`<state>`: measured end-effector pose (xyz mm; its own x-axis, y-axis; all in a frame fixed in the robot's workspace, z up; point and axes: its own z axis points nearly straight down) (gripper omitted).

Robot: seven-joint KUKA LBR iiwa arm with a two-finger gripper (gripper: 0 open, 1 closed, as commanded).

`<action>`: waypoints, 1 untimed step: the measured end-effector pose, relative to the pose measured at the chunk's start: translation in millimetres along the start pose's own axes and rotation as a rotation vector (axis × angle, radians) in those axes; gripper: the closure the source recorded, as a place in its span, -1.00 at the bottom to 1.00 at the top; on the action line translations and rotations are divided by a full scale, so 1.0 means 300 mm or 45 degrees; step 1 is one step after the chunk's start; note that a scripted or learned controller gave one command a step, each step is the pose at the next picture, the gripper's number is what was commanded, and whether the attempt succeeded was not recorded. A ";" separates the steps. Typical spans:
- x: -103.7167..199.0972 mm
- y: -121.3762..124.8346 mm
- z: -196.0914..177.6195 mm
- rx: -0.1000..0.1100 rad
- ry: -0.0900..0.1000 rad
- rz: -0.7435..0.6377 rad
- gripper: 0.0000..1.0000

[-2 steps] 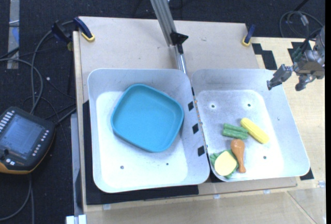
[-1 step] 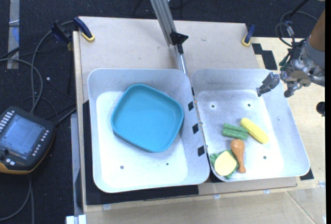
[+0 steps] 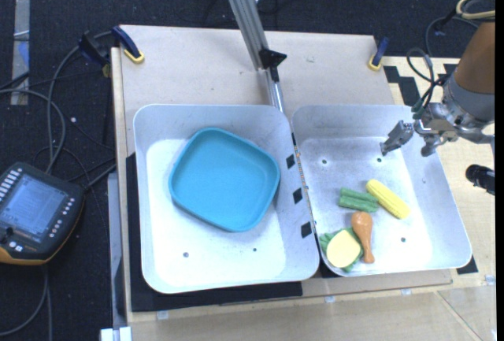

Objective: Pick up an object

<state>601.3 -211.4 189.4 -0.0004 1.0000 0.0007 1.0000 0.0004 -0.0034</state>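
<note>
While spread open and empty over the right bin's [image 3: 445,198] two o'clock rim, gripper [image 3: 411,138] clear of corn [image 3: 389,198], beans [image 3: 357,199], drumstick [image 3: 364,233] and half-fruit [image 3: 343,249] crowding six o'clock edge.

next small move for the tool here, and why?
Probably shift the tool toward the camera and lower it over the yellow corn. The tool hovers near the right bin's far edge with nothing between its fingers, and the corn lies on top, apart from the drumstick.

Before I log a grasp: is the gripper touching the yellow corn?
Apart. The camera view shows bare bin floor between the gripper and the yellow corn.
</note>
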 end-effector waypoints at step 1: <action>0.029 -0.004 0.156 0.001 0.001 0.000 -1.00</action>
<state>600.0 -202.6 142.5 -0.0005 1.0000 0.0012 1.0000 0.0005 -0.0040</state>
